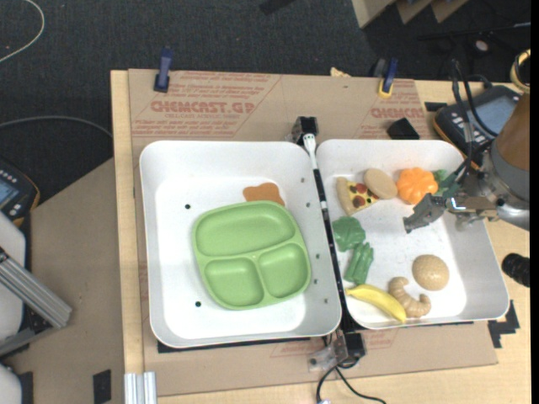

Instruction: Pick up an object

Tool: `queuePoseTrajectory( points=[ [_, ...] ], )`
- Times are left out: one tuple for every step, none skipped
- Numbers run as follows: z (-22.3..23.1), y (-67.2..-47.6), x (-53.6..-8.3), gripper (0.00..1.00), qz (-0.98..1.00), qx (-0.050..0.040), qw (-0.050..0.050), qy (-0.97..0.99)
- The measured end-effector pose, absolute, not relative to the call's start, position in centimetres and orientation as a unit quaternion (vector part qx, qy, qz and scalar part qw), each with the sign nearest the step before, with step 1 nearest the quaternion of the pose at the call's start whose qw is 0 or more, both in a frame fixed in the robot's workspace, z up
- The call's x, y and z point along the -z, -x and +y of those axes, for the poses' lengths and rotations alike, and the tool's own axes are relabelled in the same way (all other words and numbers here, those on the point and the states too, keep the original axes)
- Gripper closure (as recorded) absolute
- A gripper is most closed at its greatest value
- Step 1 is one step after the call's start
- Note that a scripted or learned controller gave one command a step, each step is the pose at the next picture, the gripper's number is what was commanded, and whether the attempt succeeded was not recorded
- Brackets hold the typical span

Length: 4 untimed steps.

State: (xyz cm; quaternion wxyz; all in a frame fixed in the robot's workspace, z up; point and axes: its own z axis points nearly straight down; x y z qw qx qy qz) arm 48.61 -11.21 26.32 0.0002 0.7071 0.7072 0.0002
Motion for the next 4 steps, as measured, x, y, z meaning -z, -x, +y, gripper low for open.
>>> queuePoseTrajectory(
  points=[
    [-11.2,-48.7,-27.4,1.00,0.707,-0.0009,0.002,-0.707],
    [-5.5,-47.9,-28.0,1.00,0.709,-0.0007,-0.001,-0.705],
    [-1.4,-47.9,-27.2,1.00,0.709,0.0003,-0.002,-0.705],
    [5.5,-48.5,-29.9,1.00,0.710,-0.0018,0.001,-0.704]
  ],
)
